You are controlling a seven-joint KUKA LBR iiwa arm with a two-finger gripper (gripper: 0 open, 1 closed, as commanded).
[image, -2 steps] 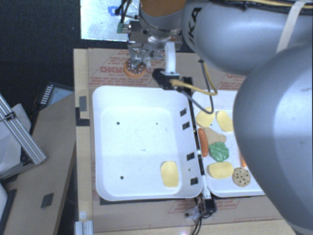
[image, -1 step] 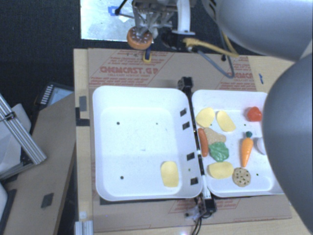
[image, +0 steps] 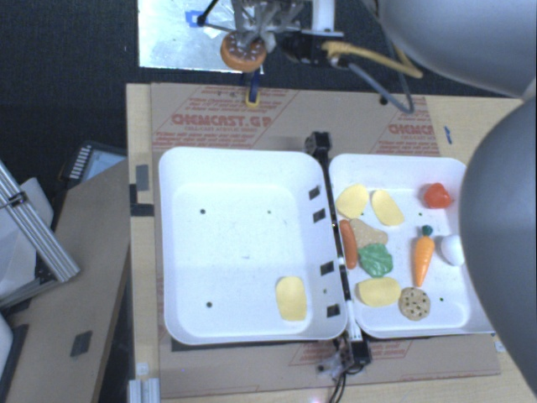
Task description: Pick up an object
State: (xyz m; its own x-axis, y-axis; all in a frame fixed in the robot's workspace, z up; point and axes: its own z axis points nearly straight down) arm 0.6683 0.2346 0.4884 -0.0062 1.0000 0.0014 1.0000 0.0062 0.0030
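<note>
The cardboard-covered bench point(image: 277, 112) carries two shallow white bins point(image: 180, 225). At upper centre of the frame, we see the gripper point(image: 248, 42) clenched on a round brown-and-orange toy biscuit point(image: 243, 52). We judge it light, rigid and smooth; grasp across its rim.

We look down from one fixed camera above the bench, tilted so the far edge sits at the top of the frame. Both bins lie in view side by side: the left bin point(image: 235, 250) near the centre, the right bin point(image: 403, 326) pushed toward the right side. The grey arm point(image: 495, 225) looms large and blurred at the right (it passes close beneath the lens). The cardboard sheet point(image: 218, 116) under the bins and some dark floor point(image: 59, 57) fill the margins.
</note>
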